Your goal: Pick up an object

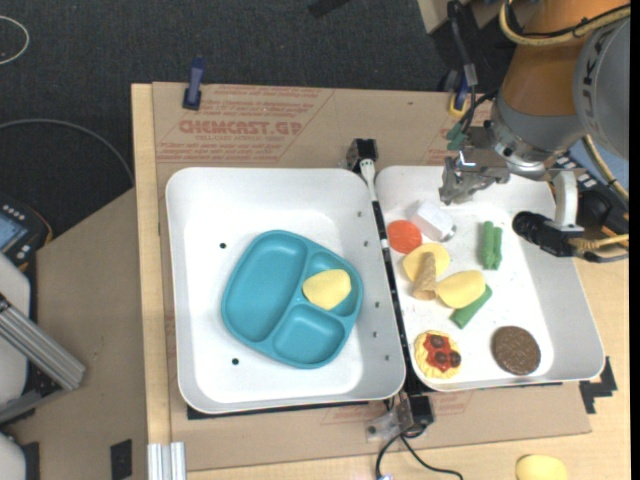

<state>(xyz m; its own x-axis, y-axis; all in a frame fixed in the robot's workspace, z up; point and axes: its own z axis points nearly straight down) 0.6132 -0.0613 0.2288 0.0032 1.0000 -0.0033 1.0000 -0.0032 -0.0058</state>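
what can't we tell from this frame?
- Gripper, camera view: fingers too small and dark to read.
- White piece below it: washed out against the right bin.
- Yellow thing: cut by the bottom edge.

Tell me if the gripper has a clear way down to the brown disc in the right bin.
Probably yes. The brown disc lies apart from the other items near the right bin's front edge, with nothing on top of it. The gripper hangs over the far end.
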